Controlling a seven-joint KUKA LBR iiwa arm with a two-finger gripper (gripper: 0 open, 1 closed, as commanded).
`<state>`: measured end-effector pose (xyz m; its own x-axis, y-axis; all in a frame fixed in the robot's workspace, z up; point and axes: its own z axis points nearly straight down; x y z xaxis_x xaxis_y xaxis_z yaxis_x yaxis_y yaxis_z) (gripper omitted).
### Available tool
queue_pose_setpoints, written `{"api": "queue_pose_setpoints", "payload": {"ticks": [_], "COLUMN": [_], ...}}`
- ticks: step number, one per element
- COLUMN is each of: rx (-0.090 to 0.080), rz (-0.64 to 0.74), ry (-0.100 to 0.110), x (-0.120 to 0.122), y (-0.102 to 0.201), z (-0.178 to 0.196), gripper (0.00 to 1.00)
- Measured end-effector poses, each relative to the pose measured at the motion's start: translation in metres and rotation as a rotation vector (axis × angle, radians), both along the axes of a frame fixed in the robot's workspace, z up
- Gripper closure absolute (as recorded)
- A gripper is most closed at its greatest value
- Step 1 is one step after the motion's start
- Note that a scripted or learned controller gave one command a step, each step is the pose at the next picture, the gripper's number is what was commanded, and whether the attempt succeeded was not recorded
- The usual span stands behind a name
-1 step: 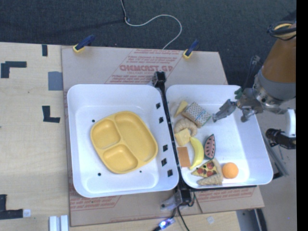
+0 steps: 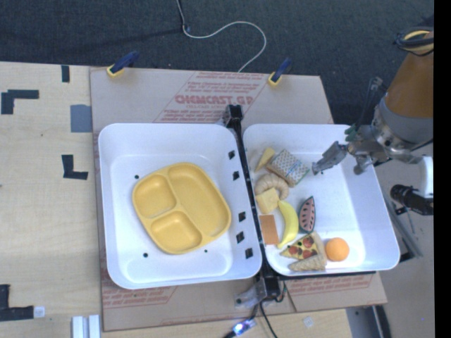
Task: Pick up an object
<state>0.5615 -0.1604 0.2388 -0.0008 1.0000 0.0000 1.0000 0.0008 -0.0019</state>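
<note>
Two shallow white bins sit side by side on the surface [image 2: 42, 210], over a sheet of cardboard [image 2: 204, 97]. The left bin [image 2: 116, 146] holds a yellow divided plate [image 2: 182, 206] with three compartments, lying flat near the bin's middle.

The right bin [image 2: 366, 217] holds a cluster of toy food along its left side. Farthest back is a pale wedge [image 2: 265, 158], with a grey speckled block [image 2: 287, 166] just to its right. Nearer lie a tan pastry [image 2: 271, 184] and a yellow cheese cube [image 2: 267, 201], then a banana [image 2: 287, 222] and an orange-brown flat block [image 2: 268, 229] to its left. A watermelon slice [image 2: 306, 214] stands just right of the banana. At the near edge are a pizza slice [image 2: 304, 248] and an orange [image 2: 337, 249], close together.

The arm comes in from the right, and its end effector [image 2: 331, 158] hangs over the far part of the right bin, just right of the speckled block. Nothing sits between its fingers; whether they are open or closed cannot be told.
</note>
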Motion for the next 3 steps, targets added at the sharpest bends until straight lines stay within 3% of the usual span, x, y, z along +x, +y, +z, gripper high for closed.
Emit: {"api": "queue_pose_setpoints", "payload": {"ticks": [2, 3], "rx": [0.001, -0.001], "rz": [0.001, 0.001], "ry": [0.006, 0.000], "x": [-0.001, -0.002], "y": [0.013, 0.013], "z": [-0.127, -0.155], "gripper": [0.00, 0.00]}}
